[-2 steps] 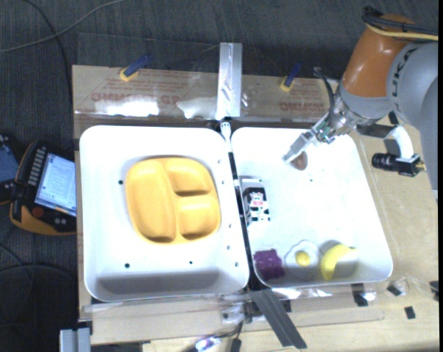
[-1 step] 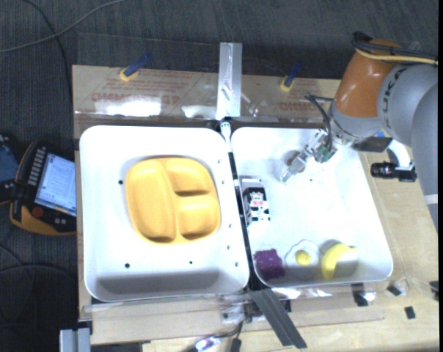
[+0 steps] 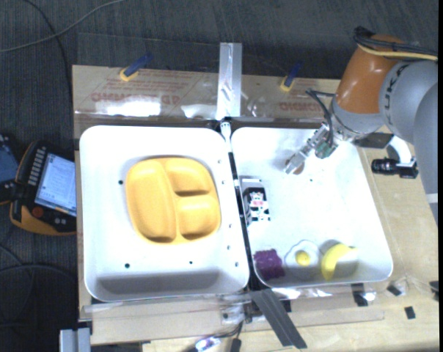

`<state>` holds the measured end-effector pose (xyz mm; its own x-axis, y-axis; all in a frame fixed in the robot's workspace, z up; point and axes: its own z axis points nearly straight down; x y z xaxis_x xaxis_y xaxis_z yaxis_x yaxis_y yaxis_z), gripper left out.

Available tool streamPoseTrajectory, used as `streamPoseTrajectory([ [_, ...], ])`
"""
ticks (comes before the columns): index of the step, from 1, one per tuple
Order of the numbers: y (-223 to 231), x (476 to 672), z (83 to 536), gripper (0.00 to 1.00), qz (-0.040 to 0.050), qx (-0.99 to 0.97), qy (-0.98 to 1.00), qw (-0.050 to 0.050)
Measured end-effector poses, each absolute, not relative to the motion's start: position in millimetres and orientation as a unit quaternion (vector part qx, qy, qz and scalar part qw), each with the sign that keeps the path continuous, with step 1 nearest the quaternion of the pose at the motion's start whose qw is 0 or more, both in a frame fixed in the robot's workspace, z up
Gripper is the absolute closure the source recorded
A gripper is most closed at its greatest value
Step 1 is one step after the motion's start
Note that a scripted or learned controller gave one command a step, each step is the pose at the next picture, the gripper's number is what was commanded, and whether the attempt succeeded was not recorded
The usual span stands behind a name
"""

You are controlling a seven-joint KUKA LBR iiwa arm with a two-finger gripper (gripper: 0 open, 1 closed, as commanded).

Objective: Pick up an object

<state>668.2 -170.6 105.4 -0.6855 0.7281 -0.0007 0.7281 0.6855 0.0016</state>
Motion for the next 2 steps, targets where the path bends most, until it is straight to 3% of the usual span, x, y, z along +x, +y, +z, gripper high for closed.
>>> streamPoseTrajectory([
  [1, -133.8, 666.4, 92.2, 1.00, 0.0032, 0.558, 0.830, 0.007],
  [2, -119.6, 668.3, 101.8, 1.00, -0.0006, 0.647, 0.763, 0.000],
])
